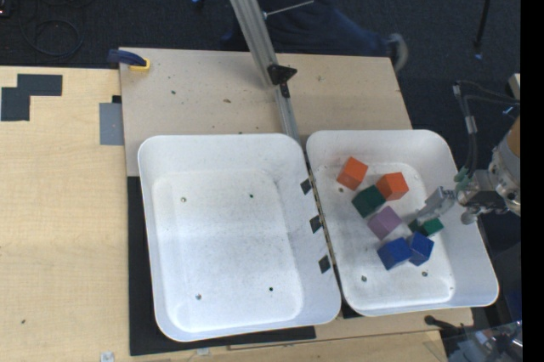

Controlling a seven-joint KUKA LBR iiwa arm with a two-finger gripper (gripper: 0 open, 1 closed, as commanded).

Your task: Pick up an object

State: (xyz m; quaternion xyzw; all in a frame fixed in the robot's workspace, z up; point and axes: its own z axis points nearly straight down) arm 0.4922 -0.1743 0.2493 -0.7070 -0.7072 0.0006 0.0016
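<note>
Two white bins side by side on the surface. Left bin sits beside the right bin, rims touching along the middle, where three small black clips are set.

Blocks are clustered in the middle of the right bin. An orange block lies toward the back, with a second orange block just beside it on its right. A dark green block touches the front of that pair. A purple block sits just in front of the green one. Two blue blocks, the larger blue block and the smaller blue block, lie nearest the front, touching each other.

The arm enters from the right edge over the right bin. The claw is low over the bin, just right of the purple block and behind the smaller blue block. A small green piece sits right at its tip; cannot tell whether it is gripped, nor how far the claw is open.

A slanted metal rail stands behind the bins.
</note>
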